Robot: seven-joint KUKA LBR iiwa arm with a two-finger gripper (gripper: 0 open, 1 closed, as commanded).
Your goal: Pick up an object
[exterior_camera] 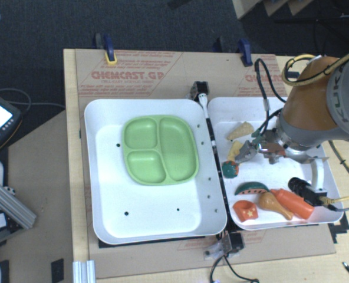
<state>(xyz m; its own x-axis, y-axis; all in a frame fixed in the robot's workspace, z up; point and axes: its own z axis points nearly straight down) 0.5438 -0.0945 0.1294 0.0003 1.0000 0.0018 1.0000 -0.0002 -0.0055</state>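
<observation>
My gripper [245,151] is low over the left half of the right bin [269,108], reaching in from the right. A pale yellow piece [241,131] lies just behind it. A small teal ball [229,170] sits just in front of it, near the bin's left wall. Something tan shows at the gripper's tip, and I cannot make out whether it is held. Along the bin's front lie a watermelon slice [251,188], a red-orange piece [245,210], a tan pear-shaped thing [270,201] and an orange carrot [293,202].
The left bin [104,205] holds a green divided plate [161,149] toward its back. A raised divider [213,152] runs between the two bins. The arm's grey and orange wrist [316,108] covers the right bin's back right.
</observation>
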